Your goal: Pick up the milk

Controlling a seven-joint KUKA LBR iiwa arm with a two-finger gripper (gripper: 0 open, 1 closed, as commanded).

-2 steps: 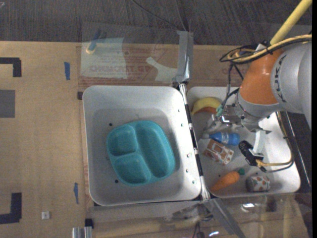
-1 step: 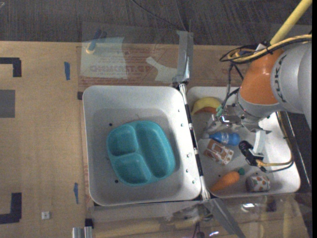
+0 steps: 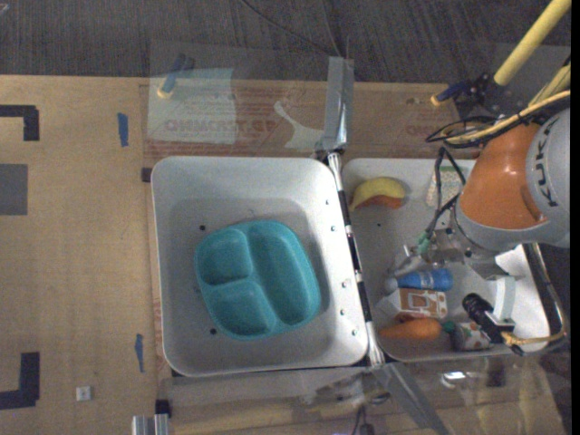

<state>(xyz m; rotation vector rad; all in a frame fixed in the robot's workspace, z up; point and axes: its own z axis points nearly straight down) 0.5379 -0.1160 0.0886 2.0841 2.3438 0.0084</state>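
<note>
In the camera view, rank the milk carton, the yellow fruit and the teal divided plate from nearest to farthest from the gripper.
1. Milk carton, just below the gripper, right bin.
2. Yellow fruit, right bin's upper left corner.
3. Teal divided plate, in the left bin.

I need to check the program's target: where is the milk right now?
The milk carton lies in the right bin, near its front edge, just below a blue-capped bottle and just above an orange carrot-like item.

arm (image 3: 517, 188) cut off at right edge, covering right bin's (image 3: 362, 243) far side
</note>
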